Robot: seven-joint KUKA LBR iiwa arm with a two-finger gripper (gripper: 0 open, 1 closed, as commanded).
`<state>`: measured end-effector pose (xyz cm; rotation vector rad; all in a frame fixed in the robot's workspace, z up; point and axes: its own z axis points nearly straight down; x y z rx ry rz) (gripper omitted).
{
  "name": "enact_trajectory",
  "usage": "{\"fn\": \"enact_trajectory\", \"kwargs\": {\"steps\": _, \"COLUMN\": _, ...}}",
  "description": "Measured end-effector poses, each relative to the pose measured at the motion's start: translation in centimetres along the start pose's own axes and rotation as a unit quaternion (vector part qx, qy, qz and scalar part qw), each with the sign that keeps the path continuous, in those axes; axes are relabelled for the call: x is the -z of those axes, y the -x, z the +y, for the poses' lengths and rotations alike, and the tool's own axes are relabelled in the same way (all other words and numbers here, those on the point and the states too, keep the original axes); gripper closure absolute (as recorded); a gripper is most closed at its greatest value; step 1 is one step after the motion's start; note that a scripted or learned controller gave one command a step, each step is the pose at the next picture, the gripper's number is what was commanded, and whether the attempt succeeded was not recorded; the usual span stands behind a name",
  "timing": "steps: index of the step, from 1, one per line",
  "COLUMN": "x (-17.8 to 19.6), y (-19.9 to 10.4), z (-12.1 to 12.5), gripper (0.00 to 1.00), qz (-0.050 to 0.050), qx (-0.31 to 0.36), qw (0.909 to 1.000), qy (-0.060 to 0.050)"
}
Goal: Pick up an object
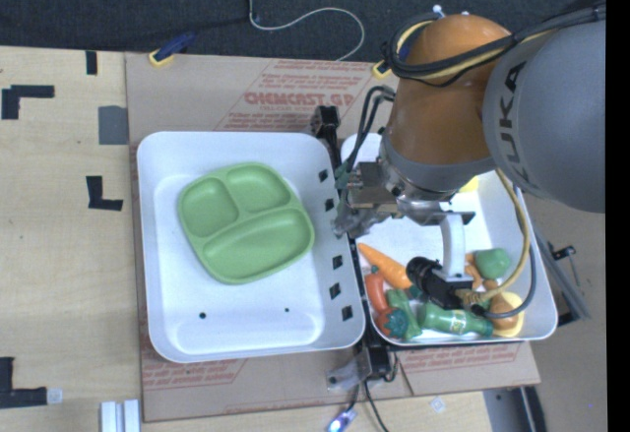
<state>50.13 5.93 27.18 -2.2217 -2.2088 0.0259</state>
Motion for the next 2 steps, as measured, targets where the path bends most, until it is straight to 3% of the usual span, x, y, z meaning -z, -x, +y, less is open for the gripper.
{"fn": "enact_trajectory", "kwargs": {"steps": 1, "x": 10.3, "y": 2.2, "z": -1.9, "gripper": 1.0, "qz": 0.003, "qx": 0.003, "qw": 0.9999, "qy": 0.013}}
{"fn": "enact_trajectory", "kwargs": {"steps": 2, "x": 15.5, "y": -0.9, "z": -2.0, "gripper": 1.0, "qz": 0.003, "qx": 0.006, "qw": 0.9999, "qy": 0.011}}
